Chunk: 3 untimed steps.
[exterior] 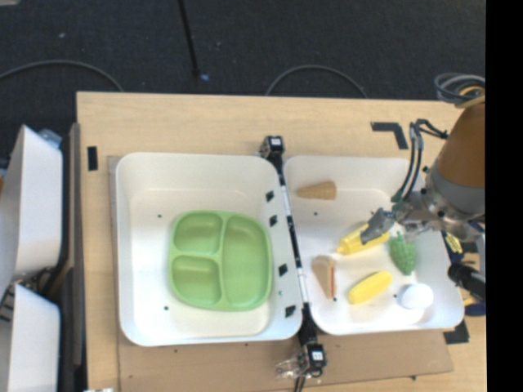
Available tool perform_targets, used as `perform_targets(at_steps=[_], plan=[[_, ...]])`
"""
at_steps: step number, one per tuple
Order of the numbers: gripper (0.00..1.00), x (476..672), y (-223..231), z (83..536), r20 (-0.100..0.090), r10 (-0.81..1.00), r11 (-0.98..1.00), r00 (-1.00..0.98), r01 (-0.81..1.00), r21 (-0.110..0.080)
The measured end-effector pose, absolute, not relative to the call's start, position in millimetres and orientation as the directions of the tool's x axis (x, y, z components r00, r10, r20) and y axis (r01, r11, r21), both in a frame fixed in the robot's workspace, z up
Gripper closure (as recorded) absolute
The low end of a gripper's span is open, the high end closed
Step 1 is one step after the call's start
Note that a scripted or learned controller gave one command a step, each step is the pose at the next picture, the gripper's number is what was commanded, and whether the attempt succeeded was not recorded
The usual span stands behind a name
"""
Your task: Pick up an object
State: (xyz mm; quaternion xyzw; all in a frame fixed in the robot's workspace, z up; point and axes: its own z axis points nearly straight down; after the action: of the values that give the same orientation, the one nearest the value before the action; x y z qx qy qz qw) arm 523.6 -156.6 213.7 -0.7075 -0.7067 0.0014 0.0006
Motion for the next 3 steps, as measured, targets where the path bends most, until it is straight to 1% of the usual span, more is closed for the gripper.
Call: perform_targets(at_steps=[2,3], plan=[[0.0,519.6,-145.9,122.4,-0.001,1.0,-0.003,0.003,1.0,-0.002],[1.0,521.1,-146.9,135.5,-0.001,1.0,-0.008,0.008,1.0,0.003]])
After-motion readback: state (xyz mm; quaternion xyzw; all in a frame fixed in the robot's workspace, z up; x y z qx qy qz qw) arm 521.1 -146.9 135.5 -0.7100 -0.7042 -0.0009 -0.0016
